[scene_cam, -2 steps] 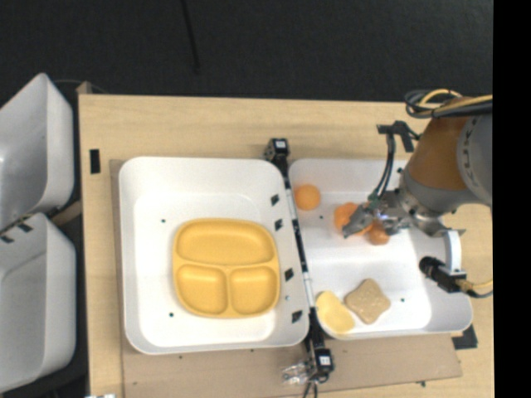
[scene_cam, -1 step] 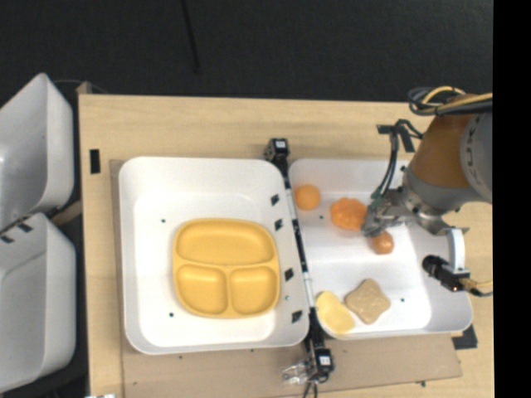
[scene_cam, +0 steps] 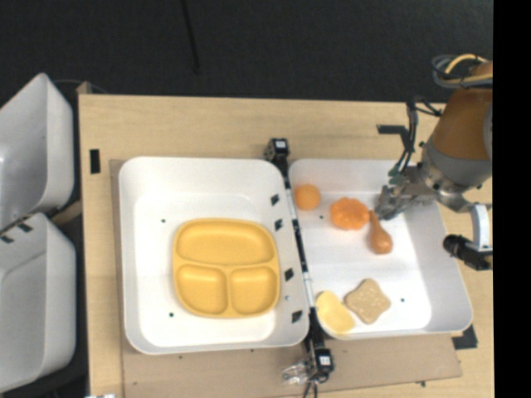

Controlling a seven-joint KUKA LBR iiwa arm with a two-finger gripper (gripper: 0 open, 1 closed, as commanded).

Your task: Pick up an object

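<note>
My gripper [scene_cam: 388, 203] sits at the top end of the drumstick [scene_cam: 379, 235]; its long axis runs down and away from the tool; grip state I cannot tell.

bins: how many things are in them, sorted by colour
Yellow: 2, the divided tray in the left bin and a yellow piece in the right bin
Orange: 2, the small ball and the larger lump
Brown: 1, the drumstick shape
Tan: 1, the bread slice
Total: 6

Even overhead light, soft shadows, slightly blurry, mild glare on white bins [scene_cam: 133, 222]
</note>
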